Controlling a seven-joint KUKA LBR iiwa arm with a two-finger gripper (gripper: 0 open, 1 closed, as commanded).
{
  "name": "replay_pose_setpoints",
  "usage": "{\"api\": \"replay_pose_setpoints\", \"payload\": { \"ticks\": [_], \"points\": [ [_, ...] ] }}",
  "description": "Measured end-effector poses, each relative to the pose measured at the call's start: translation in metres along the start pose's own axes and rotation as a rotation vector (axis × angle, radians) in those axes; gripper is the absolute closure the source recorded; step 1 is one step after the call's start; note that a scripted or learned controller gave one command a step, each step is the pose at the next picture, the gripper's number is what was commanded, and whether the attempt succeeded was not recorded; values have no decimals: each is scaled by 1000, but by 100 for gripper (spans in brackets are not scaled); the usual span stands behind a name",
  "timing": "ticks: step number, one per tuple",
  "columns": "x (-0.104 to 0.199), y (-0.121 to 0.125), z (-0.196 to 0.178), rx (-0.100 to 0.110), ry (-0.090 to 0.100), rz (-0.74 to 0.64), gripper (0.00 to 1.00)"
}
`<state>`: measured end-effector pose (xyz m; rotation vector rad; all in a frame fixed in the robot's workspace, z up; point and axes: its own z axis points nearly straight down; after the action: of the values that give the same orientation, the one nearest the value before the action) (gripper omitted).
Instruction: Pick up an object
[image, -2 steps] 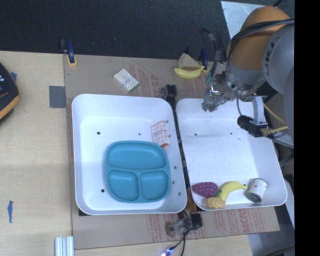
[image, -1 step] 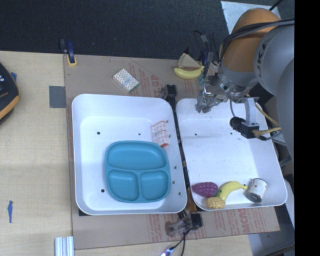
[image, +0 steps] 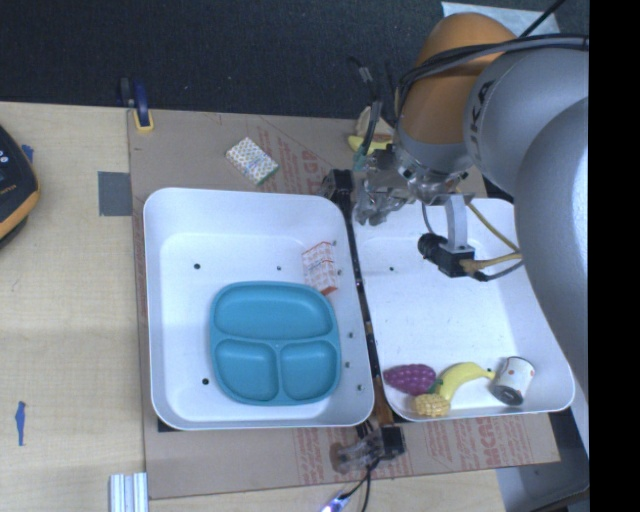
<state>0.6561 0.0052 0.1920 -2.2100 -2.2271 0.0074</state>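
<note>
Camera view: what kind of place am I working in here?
Probably a robotics lab test bench, not a kitchen: two white bins, the left bin and the right bin, sit on cardboard, holding toy food such as a plastic banana and a blue divided plate.

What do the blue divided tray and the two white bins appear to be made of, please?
The blue tray looks like moulded plastic with a matte finish: uniform colour, rounded compartment edges, soft sheen only. The left bin and right bin seem to be thin formed plastic, smooth and slightly glossy, with rounded corners and rolled rims; coated metal cannot be ruled out.
</note>
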Motion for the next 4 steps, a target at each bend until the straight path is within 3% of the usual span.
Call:
{"api": "replay_pose_setpoints", "payload": {
  "ticks": [1, 2, 3, 4],
  "points": [
    [57, 1, 0, -3, -1, 0, 100],
    [-3, 0, 0, 0, -2, 7, 100],
    [56, 1, 0, -3, 0, 1, 100],
    [-34, -47, -59, -3, -2, 7, 100]
  ]
}}
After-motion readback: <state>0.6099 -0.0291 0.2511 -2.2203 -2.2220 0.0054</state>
